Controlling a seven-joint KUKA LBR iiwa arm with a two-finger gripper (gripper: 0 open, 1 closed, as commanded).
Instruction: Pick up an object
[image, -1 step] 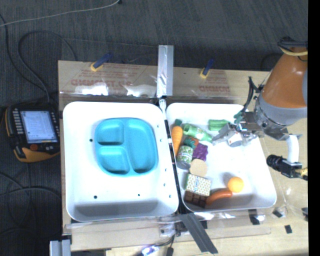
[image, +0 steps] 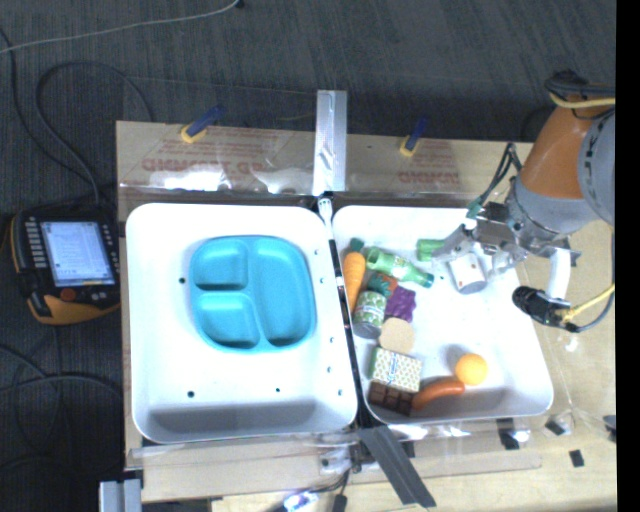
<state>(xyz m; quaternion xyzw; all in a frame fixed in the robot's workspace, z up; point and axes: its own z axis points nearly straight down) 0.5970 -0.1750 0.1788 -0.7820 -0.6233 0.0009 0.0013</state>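
Toys (image: 395, 320) crowd the right bin's (image: 530, 345) left side; gripper (image: 468, 268) hovers over its open right floor, jaw state unclear.

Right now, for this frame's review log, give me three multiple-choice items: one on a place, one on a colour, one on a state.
1. Where does the blue tray lie?
A. left bin
B. right bin
C. on the bench outside the bins

2. What colour is the ball in the right bin?
A. purple
B. orange
C. white

3. How does the gripper stand?
A. over the left bin
B. over the right bin, above its upper part
C. over the handheld screen

Answers: 1 A, the tray lies in the left bin; 2 B, it is orange; 3 B, it hangs right of the green bottle.
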